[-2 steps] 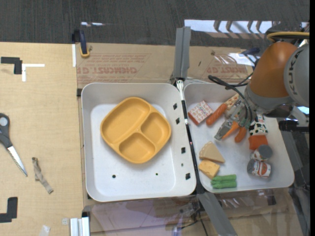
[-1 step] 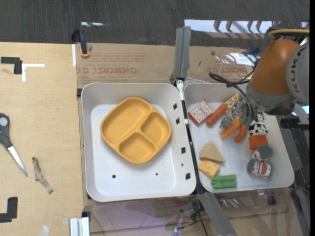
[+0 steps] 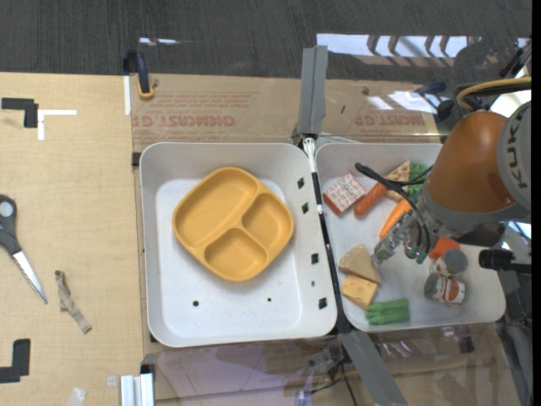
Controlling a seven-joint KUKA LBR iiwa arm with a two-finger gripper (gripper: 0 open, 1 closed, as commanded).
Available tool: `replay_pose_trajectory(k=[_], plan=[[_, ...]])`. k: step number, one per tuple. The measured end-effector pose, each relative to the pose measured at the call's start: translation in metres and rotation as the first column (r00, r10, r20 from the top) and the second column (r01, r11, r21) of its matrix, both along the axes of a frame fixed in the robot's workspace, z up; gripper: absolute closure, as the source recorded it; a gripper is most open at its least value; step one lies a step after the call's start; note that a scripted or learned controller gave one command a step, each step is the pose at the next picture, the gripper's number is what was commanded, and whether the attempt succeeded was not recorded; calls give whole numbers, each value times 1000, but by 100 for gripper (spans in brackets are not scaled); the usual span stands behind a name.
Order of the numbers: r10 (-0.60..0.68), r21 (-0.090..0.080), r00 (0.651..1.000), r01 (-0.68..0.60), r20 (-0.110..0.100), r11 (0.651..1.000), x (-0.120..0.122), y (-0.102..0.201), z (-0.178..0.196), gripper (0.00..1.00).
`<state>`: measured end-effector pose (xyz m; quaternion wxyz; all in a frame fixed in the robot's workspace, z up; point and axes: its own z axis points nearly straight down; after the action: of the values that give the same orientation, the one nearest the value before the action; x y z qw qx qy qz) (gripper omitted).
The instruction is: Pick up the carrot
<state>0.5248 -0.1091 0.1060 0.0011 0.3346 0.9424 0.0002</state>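
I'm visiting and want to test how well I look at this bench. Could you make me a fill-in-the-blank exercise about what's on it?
1. The yellow divided plate lies in the ____ bin of the two.
2. The plate has ____ compartments.
3. On the wooden bench top at the far left lies a pair of ____.
4. The gripper hangs over the right bin, close to the ____ carrot.

Missing words: left; three; scissors; orange

- You see a yellow divided plate (image 3: 233,223) in the left bin (image 3: 161,252).
- Scissors (image 3: 17,248) lie on your bench (image 3: 68,193), well apart.
- Cheese wedges (image 3: 359,276) sit beside green beans (image 3: 388,312).
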Motion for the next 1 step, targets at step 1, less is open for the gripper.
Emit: replay_pose_trajectory(k=[1], plan=[[-113, -1, 994, 113, 1, 994, 78, -9, 21, 100]])
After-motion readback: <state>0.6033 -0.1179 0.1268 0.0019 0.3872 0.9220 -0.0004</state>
